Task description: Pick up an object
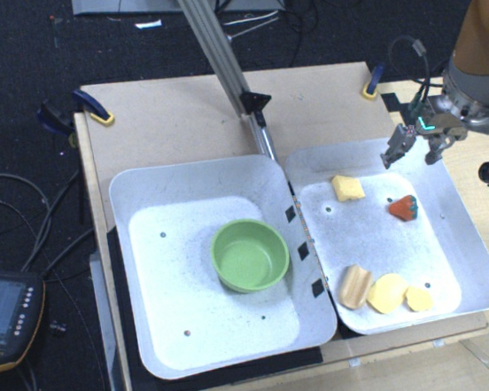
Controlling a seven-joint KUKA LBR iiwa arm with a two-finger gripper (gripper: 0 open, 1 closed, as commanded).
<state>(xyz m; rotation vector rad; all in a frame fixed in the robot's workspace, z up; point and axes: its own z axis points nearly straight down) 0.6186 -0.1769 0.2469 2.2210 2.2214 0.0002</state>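
The hand [415, 148] hangs at the upper right of the frame, over the far right corner of the right bin [464, 233], its two dark fingers spread apart with nothing between them. Just below and left of it, on the bin floor, lies a small red piece with a teal end [403, 208], and further left a pale yellow chunk [347, 188]. Along the near edge of the same bin, at the lower right, a tan bread-like piece [355, 285], a round yellow piece [387, 293] and a smaller yellow piece [419, 298] sit in a row, close together. The left bin [157, 246] holds an upright green bowl [250, 255] near its middle. Both bins rest on the light worktop [172, 123].
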